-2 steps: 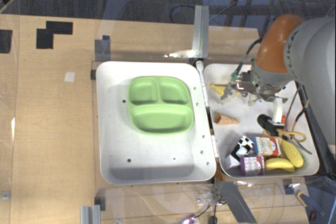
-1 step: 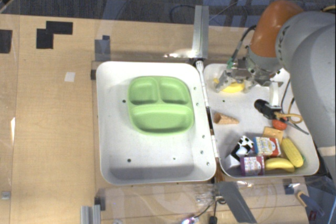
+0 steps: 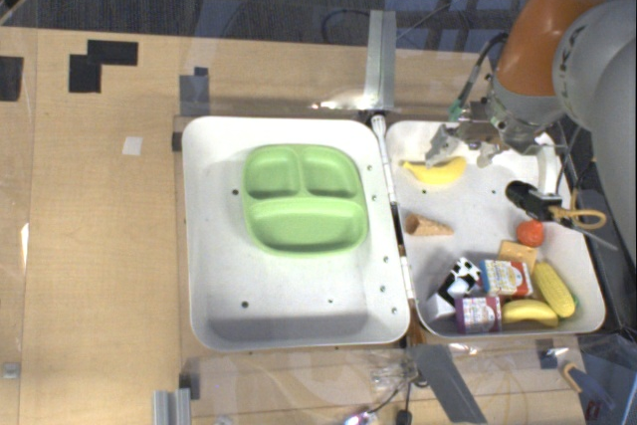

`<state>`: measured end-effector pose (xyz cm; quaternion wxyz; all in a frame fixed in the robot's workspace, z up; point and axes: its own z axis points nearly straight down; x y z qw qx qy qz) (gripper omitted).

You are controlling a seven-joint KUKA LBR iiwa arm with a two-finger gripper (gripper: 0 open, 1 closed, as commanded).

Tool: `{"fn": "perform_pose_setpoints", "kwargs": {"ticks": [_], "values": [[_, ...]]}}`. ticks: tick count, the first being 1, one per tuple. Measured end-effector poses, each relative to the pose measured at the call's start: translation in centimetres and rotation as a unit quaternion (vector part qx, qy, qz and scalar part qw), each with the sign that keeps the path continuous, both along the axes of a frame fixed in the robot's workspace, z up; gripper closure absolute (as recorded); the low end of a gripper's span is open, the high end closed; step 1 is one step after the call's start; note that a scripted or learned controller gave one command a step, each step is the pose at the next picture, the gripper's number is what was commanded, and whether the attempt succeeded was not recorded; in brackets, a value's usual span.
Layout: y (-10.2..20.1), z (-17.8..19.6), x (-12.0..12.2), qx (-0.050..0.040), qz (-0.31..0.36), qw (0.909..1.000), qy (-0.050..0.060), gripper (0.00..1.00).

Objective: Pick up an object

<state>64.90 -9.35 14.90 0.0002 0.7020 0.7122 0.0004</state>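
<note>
My gripper (image 3: 462, 152) hangs over the back of the right bin (image 3: 587, 318), its two fingers spread open with nothing between them. A yellow banana (image 3: 436, 172) lies just below and to the left of the fingertips, close to the left finger. A tan cone-shaped piece (image 3: 428, 227) lies in the bin's middle left. Along the front right sit a red tomato (image 3: 531, 233), an ear of corn (image 3: 553, 288), a second banana (image 3: 530, 314), a purple can (image 3: 479, 314), a small colourful box (image 3: 504, 278) and a black-and-white item (image 3: 461, 275).
The left bin (image 3: 214, 314) holds a green divided plate (image 3: 303, 197). A metal post (image 3: 381, 55) stands behind the ridge between the two bins. The right bin's front corner is crowded with objects.
</note>
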Motion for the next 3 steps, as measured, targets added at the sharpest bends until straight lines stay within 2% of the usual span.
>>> {"fn": "perform_pose_setpoints", "kwargs": {"ticks": [1,2,3], "values": [[-1.45,-5.58,-0.49,0.0002,0.015,0.9999,0.0,0.0],[-1.37,-4.77,-0.45,0.0009,0.016,0.9999,0.001,1.0],[-1.37,-4.76,-0.44,0.0009,0.016,0.9999,0.001,0.0]]}}
